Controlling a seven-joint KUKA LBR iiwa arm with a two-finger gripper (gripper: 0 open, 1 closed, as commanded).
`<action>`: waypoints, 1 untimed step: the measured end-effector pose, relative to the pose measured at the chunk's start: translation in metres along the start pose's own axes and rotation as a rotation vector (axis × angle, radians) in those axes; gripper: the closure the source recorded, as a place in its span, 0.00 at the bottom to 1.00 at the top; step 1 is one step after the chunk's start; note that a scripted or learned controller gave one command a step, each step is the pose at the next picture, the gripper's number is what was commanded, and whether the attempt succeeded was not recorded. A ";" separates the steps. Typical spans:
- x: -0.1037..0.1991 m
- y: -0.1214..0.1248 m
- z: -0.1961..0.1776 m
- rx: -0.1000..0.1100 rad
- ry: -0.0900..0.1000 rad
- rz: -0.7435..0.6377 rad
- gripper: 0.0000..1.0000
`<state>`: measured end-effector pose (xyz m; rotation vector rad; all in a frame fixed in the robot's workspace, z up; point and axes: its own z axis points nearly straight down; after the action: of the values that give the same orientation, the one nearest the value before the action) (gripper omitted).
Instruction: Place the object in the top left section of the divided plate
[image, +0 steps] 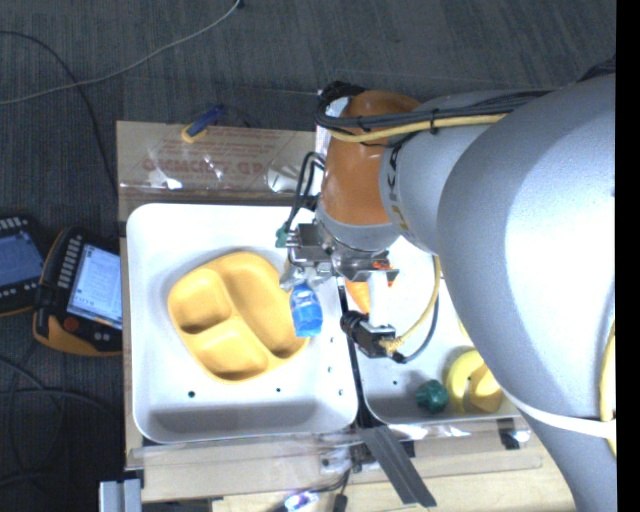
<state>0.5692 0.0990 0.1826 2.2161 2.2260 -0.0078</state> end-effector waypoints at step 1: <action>0.052 -0.071 0.002 0.003 0.002 -0.048 1.00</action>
<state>0.4981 0.1505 0.1811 2.1642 2.2809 -0.0086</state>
